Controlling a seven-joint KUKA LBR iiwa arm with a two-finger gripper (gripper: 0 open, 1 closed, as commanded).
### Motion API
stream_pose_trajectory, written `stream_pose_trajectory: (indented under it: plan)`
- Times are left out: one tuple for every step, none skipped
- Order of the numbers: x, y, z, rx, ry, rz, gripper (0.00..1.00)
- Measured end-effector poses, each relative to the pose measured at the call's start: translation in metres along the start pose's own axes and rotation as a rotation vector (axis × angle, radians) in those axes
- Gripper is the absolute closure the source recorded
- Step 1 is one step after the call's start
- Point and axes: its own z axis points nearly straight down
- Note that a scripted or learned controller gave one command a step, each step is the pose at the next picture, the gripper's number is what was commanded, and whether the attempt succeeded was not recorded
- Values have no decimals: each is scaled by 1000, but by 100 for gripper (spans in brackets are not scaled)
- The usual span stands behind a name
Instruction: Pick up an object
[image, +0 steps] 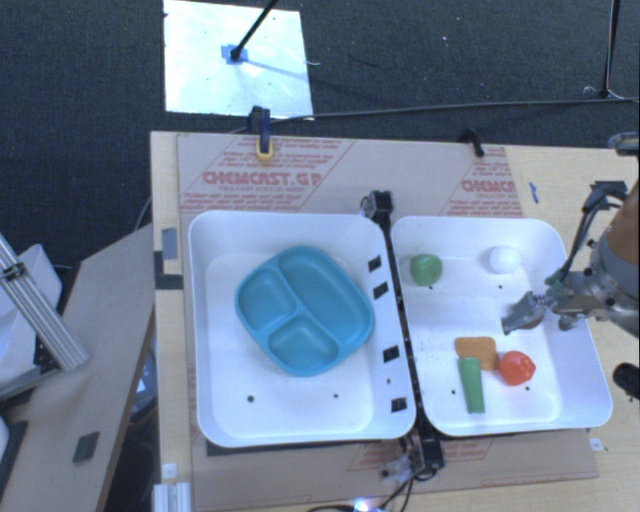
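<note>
The right bin (560, 412) holds a green ball (426, 268) at its far left, a white ball (503, 259) at the back, an orange block (476, 350), a green stick (471, 385) and a red-orange ball (516, 368) toward the front. My gripper (521, 315) reaches in from the right, over the bin's right middle. It hovers just above and right of the orange block and behind the red-orange ball. Nothing shows between its fingers.
The left bin (225, 415) holds a blue divided plate (303, 310). A black divider with clips runs between the two bins (392, 330). A clamp (262, 135) sits at the bench's back edge.
</note>
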Motion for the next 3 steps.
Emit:
stream_pose_trajectory:
  plan:
    - [0,2,-5,-12,-3,-3,0]
    - [-6,11,46,-8,-1,-1,0]
    - [-7,17,107,-8,-1,-1,0]
